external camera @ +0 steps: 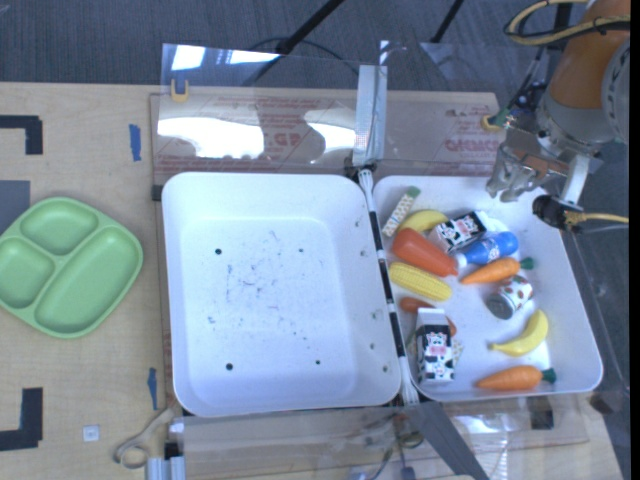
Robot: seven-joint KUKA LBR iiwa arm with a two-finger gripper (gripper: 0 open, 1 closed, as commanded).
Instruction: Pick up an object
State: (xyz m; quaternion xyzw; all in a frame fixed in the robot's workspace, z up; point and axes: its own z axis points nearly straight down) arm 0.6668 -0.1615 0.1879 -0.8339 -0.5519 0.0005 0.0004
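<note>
Here right bin (585, 318) holds carrots, bananas, corn, milk cartons; claw (510, 190) above far edge, grip state unclear

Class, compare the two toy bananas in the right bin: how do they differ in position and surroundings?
The upper banana lies at the far side of the right bin, partly hidden behind the red pepper and a cow-patterned carton. The lower banana lies nearer the right wall, fully visible, just above a carrot. Both are yellow, curved and lying flat.
</note>
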